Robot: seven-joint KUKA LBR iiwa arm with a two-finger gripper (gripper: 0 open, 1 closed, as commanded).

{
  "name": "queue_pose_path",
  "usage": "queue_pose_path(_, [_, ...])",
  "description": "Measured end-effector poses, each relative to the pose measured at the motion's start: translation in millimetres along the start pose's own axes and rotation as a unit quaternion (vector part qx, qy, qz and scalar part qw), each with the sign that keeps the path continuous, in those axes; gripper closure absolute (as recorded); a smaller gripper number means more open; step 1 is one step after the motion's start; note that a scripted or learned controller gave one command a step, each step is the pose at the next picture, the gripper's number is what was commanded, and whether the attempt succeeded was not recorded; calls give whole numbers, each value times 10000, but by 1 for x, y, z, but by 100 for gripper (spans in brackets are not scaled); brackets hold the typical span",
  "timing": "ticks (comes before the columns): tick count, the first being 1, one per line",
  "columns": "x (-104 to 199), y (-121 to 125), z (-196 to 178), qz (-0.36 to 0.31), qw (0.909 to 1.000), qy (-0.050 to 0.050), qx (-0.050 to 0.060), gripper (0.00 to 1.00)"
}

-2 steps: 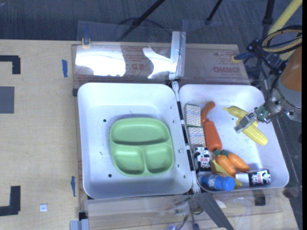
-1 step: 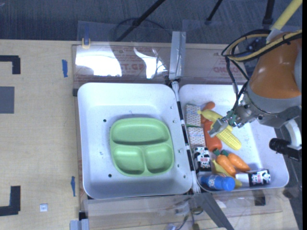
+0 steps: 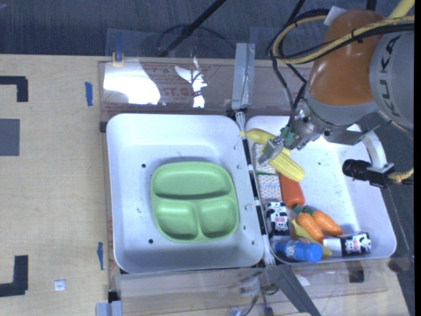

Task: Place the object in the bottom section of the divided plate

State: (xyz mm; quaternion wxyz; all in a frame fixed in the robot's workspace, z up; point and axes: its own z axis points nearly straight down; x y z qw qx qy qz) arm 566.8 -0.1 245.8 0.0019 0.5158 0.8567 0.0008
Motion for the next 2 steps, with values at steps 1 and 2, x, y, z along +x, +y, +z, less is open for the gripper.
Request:
queue_pose_path(1, [83,15,49,-554,9985,16,22,100])
queue_pose_path(2, [83,15,48,-550,9985,15,20,0])
